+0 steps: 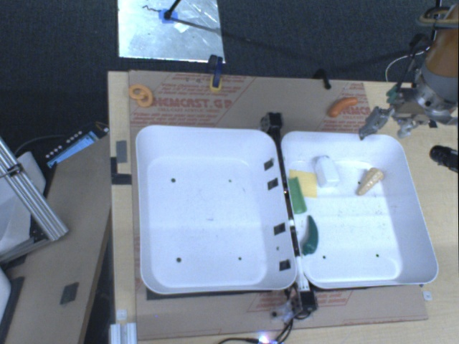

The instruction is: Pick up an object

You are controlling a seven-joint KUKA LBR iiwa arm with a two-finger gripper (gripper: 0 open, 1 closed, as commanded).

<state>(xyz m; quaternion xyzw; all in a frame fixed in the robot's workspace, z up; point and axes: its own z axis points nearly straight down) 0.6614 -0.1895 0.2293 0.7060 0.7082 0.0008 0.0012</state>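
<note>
The grey metal robot arm (439,70) comes in from the right side, up high. Its two-finger gripper (388,122) points down, and the two fingers (370,124) are spread apart with nothing between them.

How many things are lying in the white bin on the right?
4: a yellow-and-green sponge and dark green curved piece by its left wall, a small white block at mid-back, a tan cone farther right.

Four objects lie in the right bin (412,213), right of frame centre: a white block (326,170) near its upper left, just beside a yellow-and-green sponge (300,189) by the left wall, a tan corn-shaped piece (370,180) lying tilted to the right, and a dark green curved piece (310,236) lower down.
</note>
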